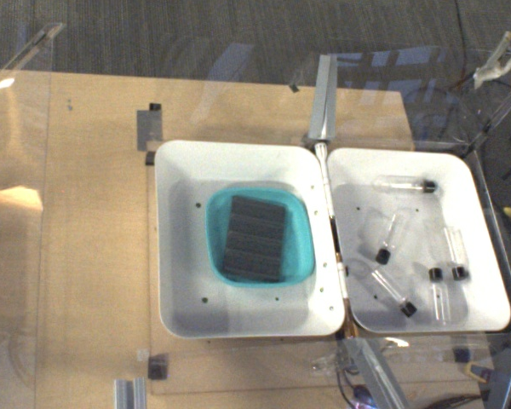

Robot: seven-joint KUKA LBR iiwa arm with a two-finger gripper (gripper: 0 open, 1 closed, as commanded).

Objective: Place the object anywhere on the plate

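Hand state: can't tell, open or closed.

Task item, as far as can be judged: dark grey ribbed block (255,239), rectangular w/ ridges running across it. It lies flat on the teal plate (301,244), roughly centred, long side running top to bottom of the view w/ a slight tilt. Plate rim shows all round the block, so the block sits fully inside it.

Plate sits in the left bin (180,254), approx. mid-floor, a bit nearer the wall shared w/ the right bin. White floor shows around the plate on all sides.

Right bin (485,254) touches the left one along the middle seam. It holds five clear tubes w/ black caps, all lying down:
- tube 1 (399,183) near the far wall, lying across, cap to the right.
- tube 2 (392,235) mid-bin, slanted, cap at its lower end.
- tube 3 (390,290) near the front, slanted, cap at lower right.
- tube 4 (453,247) on the right side, cap at its lower end.
- tube 5 (440,301) just below tube 4, cap at its upper end; the two caps lie near each other.

Tubes are apart from the plate and block, w/ the bin walls between.

Both bins rest on the wooden desk (77,254). A grey metal bar (324,100) runs from the seam towards the far edge. Pale glare patches lie over the desk's left part.
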